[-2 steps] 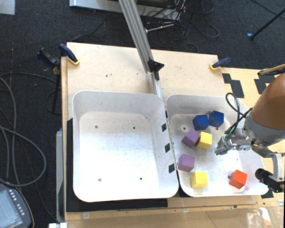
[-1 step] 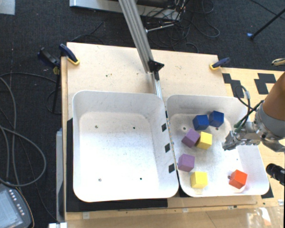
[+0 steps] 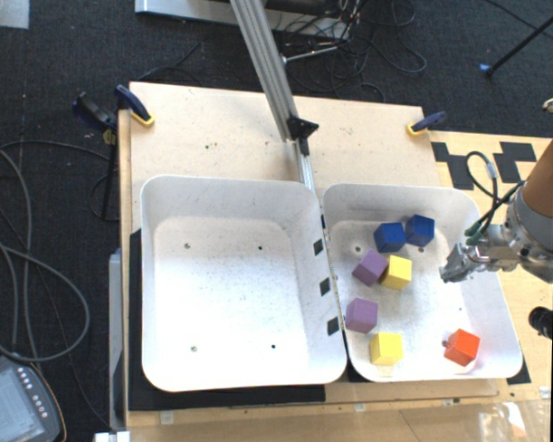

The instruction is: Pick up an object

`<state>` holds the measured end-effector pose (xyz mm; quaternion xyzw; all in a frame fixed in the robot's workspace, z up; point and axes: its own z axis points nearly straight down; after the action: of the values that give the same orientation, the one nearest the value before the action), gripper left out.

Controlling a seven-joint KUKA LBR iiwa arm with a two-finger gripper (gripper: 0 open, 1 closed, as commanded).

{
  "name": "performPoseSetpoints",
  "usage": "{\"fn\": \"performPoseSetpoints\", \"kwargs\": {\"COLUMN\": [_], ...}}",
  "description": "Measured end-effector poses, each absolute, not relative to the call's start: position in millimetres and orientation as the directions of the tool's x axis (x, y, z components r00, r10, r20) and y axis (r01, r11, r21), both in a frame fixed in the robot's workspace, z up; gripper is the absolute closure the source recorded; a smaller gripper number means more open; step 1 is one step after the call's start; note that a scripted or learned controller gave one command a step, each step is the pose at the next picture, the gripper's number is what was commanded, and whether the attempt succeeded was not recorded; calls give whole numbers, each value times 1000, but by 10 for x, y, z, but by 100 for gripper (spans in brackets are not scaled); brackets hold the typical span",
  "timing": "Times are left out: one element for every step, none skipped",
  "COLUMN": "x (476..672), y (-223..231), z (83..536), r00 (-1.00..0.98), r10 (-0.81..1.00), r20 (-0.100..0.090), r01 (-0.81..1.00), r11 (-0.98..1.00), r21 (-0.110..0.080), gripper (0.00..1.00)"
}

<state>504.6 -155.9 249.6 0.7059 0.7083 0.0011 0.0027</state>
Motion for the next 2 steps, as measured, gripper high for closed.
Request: {"fn": "performPoseSetpoints", "kwargs": {"x": [5372, 5707], "y": [-1084, -574], "z": [2549, 2546], "r00": [-9, -9], "r10": [1000, 1000], "r20": [0, 1], "r01": [1000, 1000], "r11": [9, 9], "r21": [3, 3], "gripper": [100, 100]}}
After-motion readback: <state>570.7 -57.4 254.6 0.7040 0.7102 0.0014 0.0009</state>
